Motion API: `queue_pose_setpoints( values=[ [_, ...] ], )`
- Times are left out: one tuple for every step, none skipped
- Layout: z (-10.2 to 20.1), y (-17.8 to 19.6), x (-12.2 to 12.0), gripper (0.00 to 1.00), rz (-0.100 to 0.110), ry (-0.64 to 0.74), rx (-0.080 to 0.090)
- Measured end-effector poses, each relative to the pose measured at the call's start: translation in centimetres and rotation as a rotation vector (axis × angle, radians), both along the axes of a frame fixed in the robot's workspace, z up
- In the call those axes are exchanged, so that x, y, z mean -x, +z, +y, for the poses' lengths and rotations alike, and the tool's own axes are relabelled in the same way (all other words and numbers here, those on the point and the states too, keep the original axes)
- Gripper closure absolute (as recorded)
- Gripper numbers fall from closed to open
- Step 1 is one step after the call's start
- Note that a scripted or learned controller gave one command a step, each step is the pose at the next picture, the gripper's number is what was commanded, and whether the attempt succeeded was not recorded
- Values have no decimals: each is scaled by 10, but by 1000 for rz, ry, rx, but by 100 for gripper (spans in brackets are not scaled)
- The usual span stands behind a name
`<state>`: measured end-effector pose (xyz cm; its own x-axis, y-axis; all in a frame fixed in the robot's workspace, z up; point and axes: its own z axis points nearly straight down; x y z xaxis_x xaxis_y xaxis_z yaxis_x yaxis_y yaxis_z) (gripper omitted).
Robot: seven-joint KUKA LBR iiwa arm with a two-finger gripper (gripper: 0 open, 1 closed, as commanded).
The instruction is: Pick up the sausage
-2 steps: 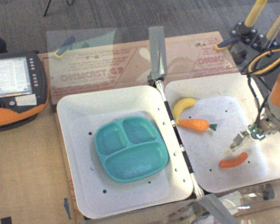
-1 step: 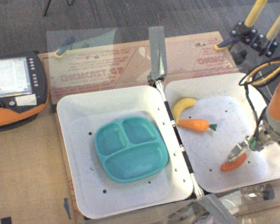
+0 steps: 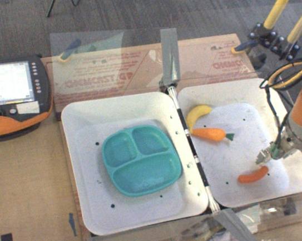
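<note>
The sausage lies in the right bin, near its front right corner, with its long axis running almost left to right; the right end tips slightly up toward the back. It is a short, smooth, orange-red link with rounded ends, slightly curved. The gripper hovers just above and beside the sausage's right end, fingers a little apart with nothing between them. Farther back in the same bin lie a carrot and a banana. The left bin holds a teal divided plate.
</note>
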<state>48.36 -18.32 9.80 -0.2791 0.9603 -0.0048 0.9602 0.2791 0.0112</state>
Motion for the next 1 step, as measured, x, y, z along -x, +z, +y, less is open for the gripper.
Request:
queue_pose_setpoints(
  values=[
    [0, 0, 0, 0, 0, 0, 0]
  ],
)
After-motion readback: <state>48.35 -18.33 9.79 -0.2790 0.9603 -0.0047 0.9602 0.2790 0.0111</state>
